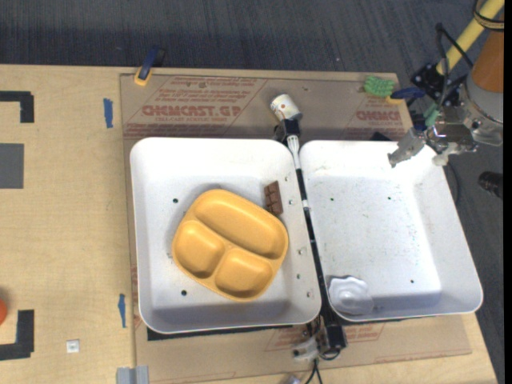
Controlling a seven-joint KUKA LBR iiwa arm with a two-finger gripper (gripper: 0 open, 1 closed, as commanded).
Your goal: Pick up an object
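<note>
At the near edge of the right bin point(416, 238), a small crumpled clear-and-white object point(349, 293) lies in the corner closest to the divide between the two bins. The remainder of that bin's floor shows dark specks.

In the left bin point(160, 174), a yellow three-compartment tray point(230, 242) lies upside down and turned at an angle, covering much of the floor. Just beyond its far right edge, a small brown bar point(274, 198) rests close to the bin's right wall, beside the tray.

Farther back, the gripper point(416, 146) hangs over the right bin's far right corner, above the rim and well apart from every object. Whether its jaws are wide or narrow cannot be told; nothing is seen between them.

Both bins sit on a brown board point(208, 106) on the bench point(56, 214).
</note>
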